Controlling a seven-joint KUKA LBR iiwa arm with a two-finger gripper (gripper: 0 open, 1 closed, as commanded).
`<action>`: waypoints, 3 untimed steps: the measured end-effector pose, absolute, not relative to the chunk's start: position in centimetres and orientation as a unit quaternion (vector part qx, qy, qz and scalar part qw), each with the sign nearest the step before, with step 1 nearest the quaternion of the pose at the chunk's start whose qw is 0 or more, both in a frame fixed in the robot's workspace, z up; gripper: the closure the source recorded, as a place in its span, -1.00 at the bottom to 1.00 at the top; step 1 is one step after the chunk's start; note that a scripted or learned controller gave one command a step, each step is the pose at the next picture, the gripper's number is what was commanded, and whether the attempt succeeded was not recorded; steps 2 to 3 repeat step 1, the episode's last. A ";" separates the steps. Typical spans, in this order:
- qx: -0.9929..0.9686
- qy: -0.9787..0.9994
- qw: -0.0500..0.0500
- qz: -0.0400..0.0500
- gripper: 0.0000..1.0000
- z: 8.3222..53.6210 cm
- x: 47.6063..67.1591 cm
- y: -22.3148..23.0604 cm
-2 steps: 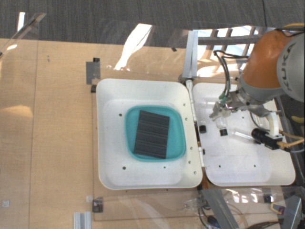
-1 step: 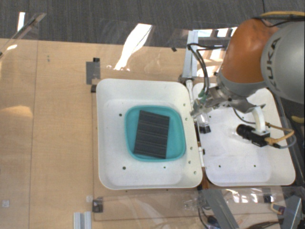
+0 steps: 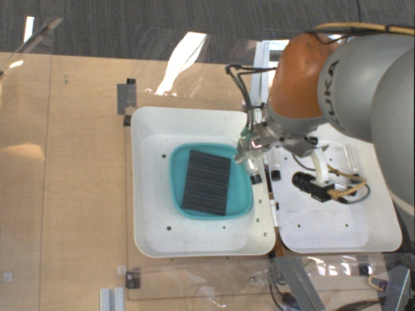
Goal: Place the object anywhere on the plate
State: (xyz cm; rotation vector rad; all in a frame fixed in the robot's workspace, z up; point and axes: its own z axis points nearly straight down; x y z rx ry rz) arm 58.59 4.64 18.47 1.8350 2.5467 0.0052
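Blue-green was the colour of the plate [image 3: 177, 173], and it sat in the middle of the left bin [image 3: 149, 131]. On the plate lay the object [image 3: 207, 182], a dark flat block with lines across its top. It lay flat, with all of it inside the plate's edge, so the job looked done.

The gripper [image 3: 251, 162] hung just beside the plate's right edge, over the place where the left bin met the right bin [image 3: 369, 235]. It was apart from the block. It was small and partly in the shade of the big grey arm [image 3: 369, 76], so nobody could tell if it was spread or pressed together. It likely hung on that side because the arm reached in from the right. The block was low and wide, so it seemed unlikely to tip or slide off.
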 end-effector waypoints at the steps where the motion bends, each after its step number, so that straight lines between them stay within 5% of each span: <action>1: 0.585 0.811 0.001 0.002 -1.00 18.5 58.6 4.6; 3: 0.585 0.811 0.001 0.002 -1.00 18.5 58.6 4.6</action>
